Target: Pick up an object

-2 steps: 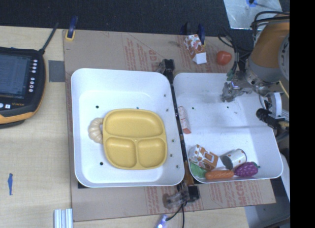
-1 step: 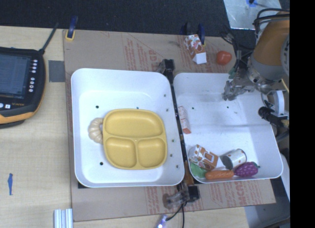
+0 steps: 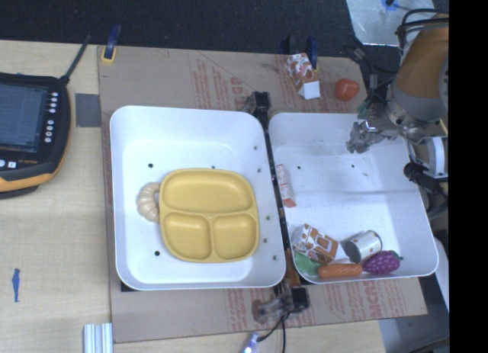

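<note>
My gripper (image 3: 360, 139) hangs over the far right part of the right bin (image 3: 343, 184), with nothing seen between its fingers. Several small things lie in that bin's near corner: a patterned carton (image 3: 316, 243), a green piece (image 3: 305, 264), an orange carrot (image 3: 340, 271), a metal can (image 3: 362, 245) and purple grapes (image 3: 383, 261). A slim packet (image 3: 284, 185) rests against the bin's left wall. The gripper is well away from all of them.
The left bin (image 3: 133, 138) holds a yellow divided tray (image 3: 207, 214) with a beige item (image 3: 148, 200) at its left side. Behind the bins lie a small carton (image 3: 302, 74) and a red ball (image 3: 347, 88). A tablet pendant (image 3: 29, 130) sits at far left.
</note>
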Controlling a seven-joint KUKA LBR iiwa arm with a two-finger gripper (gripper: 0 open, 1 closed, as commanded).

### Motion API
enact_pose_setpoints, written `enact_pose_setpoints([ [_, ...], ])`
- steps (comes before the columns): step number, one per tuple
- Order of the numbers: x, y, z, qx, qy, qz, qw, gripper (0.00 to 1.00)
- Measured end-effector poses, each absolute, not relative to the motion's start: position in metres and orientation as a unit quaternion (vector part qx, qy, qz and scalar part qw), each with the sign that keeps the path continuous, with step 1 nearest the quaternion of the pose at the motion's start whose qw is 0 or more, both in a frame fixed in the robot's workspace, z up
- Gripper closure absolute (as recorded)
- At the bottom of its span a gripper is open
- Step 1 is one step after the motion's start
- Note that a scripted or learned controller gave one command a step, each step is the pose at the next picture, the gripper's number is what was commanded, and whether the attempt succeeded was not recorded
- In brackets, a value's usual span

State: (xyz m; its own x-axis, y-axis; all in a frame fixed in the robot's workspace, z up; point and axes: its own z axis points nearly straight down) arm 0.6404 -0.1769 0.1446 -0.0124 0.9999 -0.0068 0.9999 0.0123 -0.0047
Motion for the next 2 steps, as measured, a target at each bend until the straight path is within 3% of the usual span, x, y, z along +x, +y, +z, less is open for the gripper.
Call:
enact_pose_setpoints([
  [2,0.641,-0.179,0.166,0.703,0.711,-0.0035,0.004,1.00],
])
